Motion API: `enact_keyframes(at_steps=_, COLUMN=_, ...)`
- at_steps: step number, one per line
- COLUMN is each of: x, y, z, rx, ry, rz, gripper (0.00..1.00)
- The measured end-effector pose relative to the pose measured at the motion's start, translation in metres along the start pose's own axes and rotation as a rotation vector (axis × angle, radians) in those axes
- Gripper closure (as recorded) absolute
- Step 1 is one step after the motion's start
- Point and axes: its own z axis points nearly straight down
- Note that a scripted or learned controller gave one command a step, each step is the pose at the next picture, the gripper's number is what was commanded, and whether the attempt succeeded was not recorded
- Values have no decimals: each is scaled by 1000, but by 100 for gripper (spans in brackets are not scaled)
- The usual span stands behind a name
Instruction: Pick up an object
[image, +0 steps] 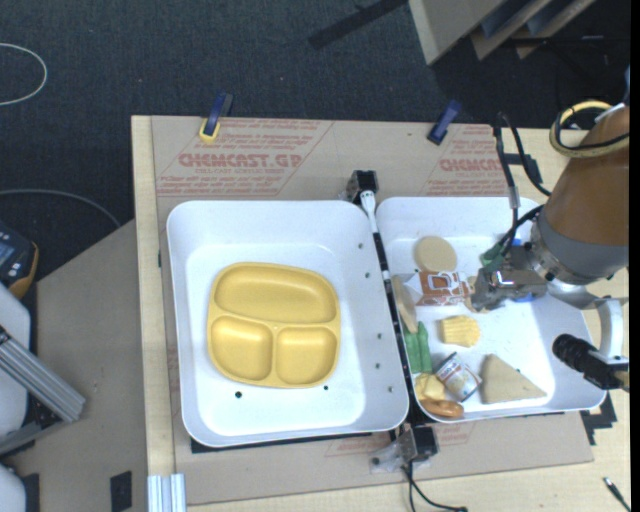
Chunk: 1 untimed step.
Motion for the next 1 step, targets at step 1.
enact_keyframes(at_steps=1, x=-5, y=8, z=-7, rx=-3, ry=-1, rz=-1, gripper=100)
